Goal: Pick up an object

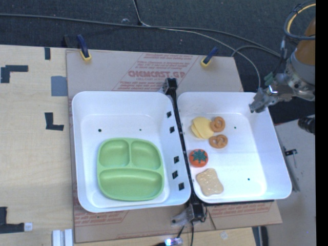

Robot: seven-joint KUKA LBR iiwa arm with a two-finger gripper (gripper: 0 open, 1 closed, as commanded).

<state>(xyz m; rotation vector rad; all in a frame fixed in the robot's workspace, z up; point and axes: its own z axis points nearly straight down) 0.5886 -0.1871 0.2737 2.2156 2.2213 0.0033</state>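
At the right edge of the frame, the gripper (258, 104) hangs over the right bin's (266, 152) upper right rim; whether it is open I cannot tell. Inside that bin lie two pretzels (218, 132), a tomato (198, 158) and a bread slice (209, 182). A green plate (130, 169) fills the left bin (84, 137).

A green plate (130, 169) lies in a white bin (82, 111), near a red tomato (198, 158) and tan bread (209, 182).

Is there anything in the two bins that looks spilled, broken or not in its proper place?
Nothing stands out. The green divided plate lies flat in the left bin. In the right bin the toy foods are grouped near the divider: yellow piece, two pretzels, tomato, bread slice.
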